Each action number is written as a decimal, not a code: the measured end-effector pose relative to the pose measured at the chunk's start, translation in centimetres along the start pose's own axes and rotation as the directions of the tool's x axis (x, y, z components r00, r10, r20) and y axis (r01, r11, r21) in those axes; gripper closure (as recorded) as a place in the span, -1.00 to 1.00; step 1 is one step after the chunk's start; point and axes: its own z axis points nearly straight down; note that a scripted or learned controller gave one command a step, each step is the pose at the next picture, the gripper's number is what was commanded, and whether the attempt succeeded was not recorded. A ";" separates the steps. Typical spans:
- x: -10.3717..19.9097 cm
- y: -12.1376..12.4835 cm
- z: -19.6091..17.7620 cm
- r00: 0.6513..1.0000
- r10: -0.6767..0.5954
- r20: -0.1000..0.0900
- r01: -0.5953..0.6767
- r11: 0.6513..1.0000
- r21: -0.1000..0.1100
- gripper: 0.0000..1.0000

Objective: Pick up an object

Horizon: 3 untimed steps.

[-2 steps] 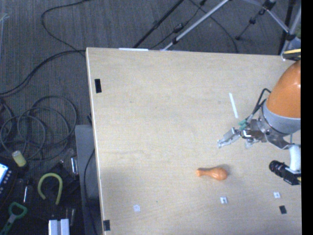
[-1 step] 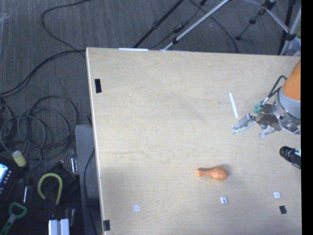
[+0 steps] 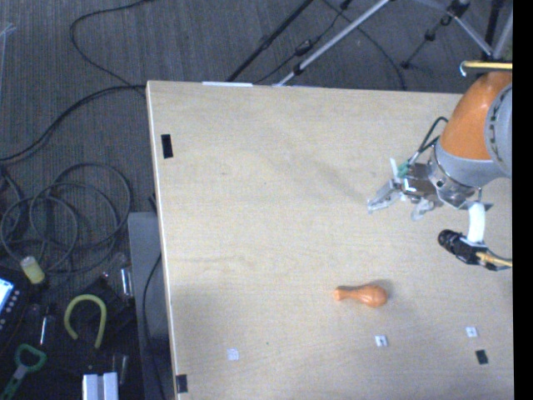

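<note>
Pale wooden bench point(image 3: 275, 182), orange pear-shaped object point(image 3: 362, 295) lying free. Pincer point(image 3: 398, 197) apart, unladen, well off. Approach step; next: travel over object, descend.

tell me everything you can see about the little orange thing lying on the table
The orange object is small and pear- or gourd-shaped: a rounded bulb at the view's right end tapering to a narrow neck that points left. It looks smooth and matte, perhaps plastic or rubber, in one even orange. It lies on its side on the pale wooden tabletop, in the lower middle of the board, casting a faint shadow. Nothing touches it but the table; the gripper hangs well apart from it, up and to the right.
</note>
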 end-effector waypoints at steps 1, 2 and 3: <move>0.1 3.8 5.0 0.994 -0.113 0.001 0.113 0.994 -0.001 -1.00; 1.4 6.7 4.9 0.991 -0.137 0.001 0.137 0.991 -0.003 -1.00; 1.4 6.7 4.0 0.990 -0.139 0.006 0.139 0.990 -0.001 1.00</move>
